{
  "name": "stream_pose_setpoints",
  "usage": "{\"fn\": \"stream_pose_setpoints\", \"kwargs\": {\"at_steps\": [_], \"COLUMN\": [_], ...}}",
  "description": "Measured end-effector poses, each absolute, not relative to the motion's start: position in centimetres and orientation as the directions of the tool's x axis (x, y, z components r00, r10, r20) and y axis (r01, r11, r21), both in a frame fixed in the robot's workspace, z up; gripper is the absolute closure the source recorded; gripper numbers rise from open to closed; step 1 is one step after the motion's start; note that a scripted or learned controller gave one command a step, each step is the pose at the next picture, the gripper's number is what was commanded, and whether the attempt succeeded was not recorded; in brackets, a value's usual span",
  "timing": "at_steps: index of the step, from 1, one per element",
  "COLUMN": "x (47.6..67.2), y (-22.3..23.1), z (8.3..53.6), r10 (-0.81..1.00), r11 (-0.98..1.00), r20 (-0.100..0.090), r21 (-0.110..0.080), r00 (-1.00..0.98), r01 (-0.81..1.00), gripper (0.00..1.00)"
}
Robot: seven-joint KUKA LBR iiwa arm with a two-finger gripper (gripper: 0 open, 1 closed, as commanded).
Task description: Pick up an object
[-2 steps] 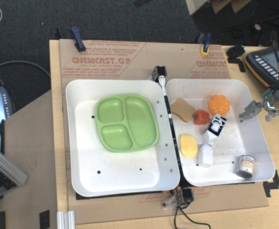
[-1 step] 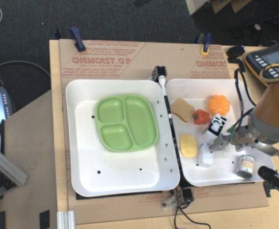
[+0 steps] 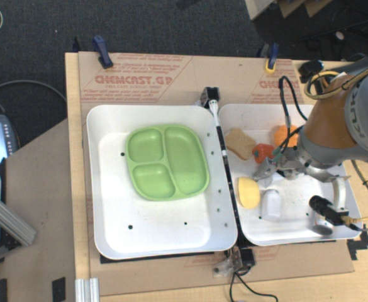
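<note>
Over the right bin (image 3: 297, 222) your claw (image 3: 270, 168) sits low among the loose things, with the arm reaching in from the right edge of the table (image 3: 139, 74). You cannot tell from this angle whether the claw is released or clenched, because the wrist hides much of it, and nothing is visibly grasped. Nearest to it is a red piece (image 3: 263, 151), touching or just beside its upper side, so that looks like the likeliest thing to pick up. A yellow lump (image 3: 248, 192) and a white cup (image 3: 271, 205) lie just below the claw, close together. A tan piece (image 3: 239, 143) rests against the bin's left wall, and an orange piece (image 3: 283, 134) is partly tucked under the arm. These things are crowded, so a closing claw may nudge a neighbour. In the left bin (image 3: 108, 168) a green divided plate (image 3: 168, 162) lies flat, well apart from the arm.
</note>
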State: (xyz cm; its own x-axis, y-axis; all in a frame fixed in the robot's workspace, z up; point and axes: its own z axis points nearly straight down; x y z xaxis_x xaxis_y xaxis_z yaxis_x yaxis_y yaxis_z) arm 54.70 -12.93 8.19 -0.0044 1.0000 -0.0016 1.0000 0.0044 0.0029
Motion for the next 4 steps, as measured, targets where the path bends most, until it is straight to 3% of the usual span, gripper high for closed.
{"fn": "stream_pose_setpoints", "kwargs": {"at_steps": [1,2,3,4], "x": [62.0,65.8,65.5,66.4], "y": [-9.9,-10.0,-10.0,-5.0], "z": [8.6,8.3,9.2,19.3], "r10": [1.000,1.000,1.000,1.000], "r11": [0.005,0.006,0.004,0.000], "r20": [-0.002,0.007,0.007,-0.012], "r21": [0.007,-0.059,-0.066,0.010], "r00": [-0.005,-0.005,-0.004,0.000], "r01": [1.000,0.998,0.998,1.000], "gripper": [0.00,0.00,1.00,1.00]}}
